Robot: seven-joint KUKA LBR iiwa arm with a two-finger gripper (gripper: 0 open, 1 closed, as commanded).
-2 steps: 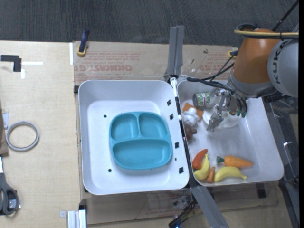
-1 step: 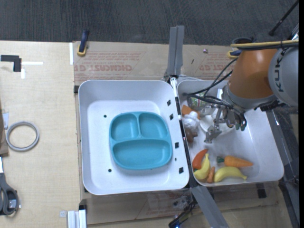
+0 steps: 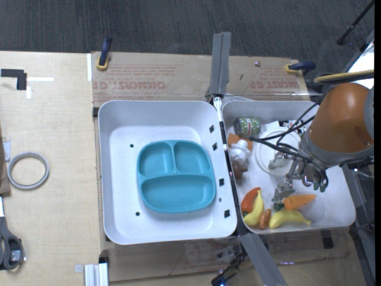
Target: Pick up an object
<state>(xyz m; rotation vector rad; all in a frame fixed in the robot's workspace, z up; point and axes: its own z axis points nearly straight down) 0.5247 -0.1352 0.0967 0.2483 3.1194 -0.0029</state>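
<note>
Gripper: I see it low in the right bin, lower right of the frame, hanging from the grey arm with its orange band.
Jaws: I cannot tell from here how they stand; the metal parts blur together against the white floor. They sit just above the fruit heap, close to the carrot, and I see nothing plainly between them.
Right bin: white, shallow, right of centre. It holds the loose items.
Contents, lower edge: an orange carrot lies just right of the jaws; a yellow banana lies below it; a second yellow piece and a red-orange pepper lie to the left, all bunched and touching.
Contents, left wall: a green can lies on its side near the top; below it a whitish item and a brown item, too small for me to name.
Contents, centre: a clear round dish, partly under the cables.
Left bin: white, centre of the frame, touching the right bin. It holds a blue divided plate, three compartments, lying flat.
Tabletop: at the left of the frame, a grey ring lies well apart from the bins.
</note>
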